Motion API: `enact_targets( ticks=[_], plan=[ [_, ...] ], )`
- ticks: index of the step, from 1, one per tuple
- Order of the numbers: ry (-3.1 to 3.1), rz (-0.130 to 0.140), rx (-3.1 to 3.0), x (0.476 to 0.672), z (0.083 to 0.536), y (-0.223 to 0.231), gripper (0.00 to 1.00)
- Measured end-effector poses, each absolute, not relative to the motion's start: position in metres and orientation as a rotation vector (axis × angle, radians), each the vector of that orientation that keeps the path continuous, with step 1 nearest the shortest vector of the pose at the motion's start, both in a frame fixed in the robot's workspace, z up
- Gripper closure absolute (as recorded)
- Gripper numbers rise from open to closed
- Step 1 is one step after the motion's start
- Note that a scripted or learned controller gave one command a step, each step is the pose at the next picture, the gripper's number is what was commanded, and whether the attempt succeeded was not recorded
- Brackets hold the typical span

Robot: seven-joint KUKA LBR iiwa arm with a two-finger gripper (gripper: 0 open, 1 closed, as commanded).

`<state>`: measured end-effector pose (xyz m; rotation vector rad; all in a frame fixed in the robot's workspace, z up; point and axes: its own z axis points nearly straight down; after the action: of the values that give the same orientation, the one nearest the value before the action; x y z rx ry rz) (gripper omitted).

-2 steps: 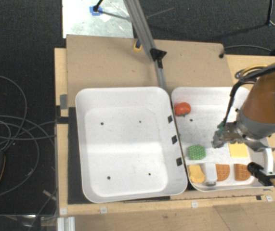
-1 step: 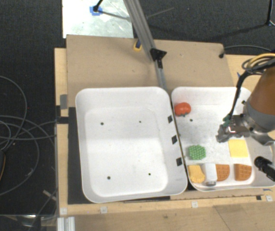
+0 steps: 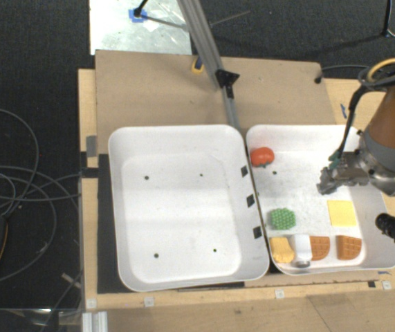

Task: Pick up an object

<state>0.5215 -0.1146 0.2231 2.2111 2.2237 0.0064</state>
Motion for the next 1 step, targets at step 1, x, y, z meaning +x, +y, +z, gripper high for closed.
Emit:
enact_targets(
  ticks=[1],
  plan=[
    [2.222, 0.008, 2.21, 0.5268, 0.2869, -0.1143, 1.0]
  ],
)
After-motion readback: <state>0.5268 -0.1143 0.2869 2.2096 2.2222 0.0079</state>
